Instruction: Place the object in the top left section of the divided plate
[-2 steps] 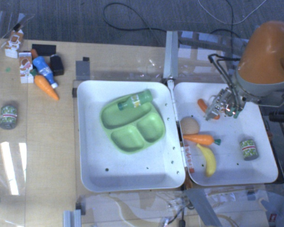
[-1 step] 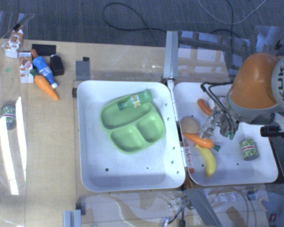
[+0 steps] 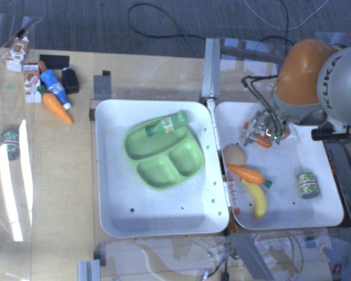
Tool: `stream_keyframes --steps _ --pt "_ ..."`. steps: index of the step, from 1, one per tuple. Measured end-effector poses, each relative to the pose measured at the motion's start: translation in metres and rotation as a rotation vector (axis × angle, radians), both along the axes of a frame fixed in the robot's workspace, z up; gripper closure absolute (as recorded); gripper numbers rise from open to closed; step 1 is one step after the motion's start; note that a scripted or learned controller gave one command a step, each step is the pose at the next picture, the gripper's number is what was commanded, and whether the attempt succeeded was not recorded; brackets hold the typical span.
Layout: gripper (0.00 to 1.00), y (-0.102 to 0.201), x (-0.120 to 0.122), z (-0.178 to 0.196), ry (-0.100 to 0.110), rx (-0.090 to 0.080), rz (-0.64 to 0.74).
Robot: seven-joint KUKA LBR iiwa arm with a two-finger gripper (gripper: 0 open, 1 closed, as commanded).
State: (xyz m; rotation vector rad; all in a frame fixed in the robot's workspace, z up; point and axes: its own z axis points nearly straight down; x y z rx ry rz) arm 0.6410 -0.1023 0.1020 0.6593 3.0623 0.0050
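- Pale wooden counter carries two shallow white bins side by side, with dark carpet and black cables beyond its far edge.
- Left white bin holds a green divided plastic plate with three sections.
- A green plastic bottle with a label lies on its side across the plate's upper section, tilted, its far end reaching past the plate's upper right rim.
- Right white bin holds a brownish egg-shaped object, an orange toy carrot, a yellow toy banana and a small green-labelled can.
- The grey arm with its orange band reaches over the right bin; its tool sits low near the bin's upper left part.
- Something small and orange-red shows at the tool's tip, possibly between the fingers; I cannot tell whether they are apart or together.
- Outside the bins, at the counter's far left, lie another orange carrot, a blue bottle and small cartons.
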Motion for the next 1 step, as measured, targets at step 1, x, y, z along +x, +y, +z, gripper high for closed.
stream_keyframes --steps 1 --pt "1.0 0.0523 0.0193 0.0864 -0.003 -0.002 0.126"
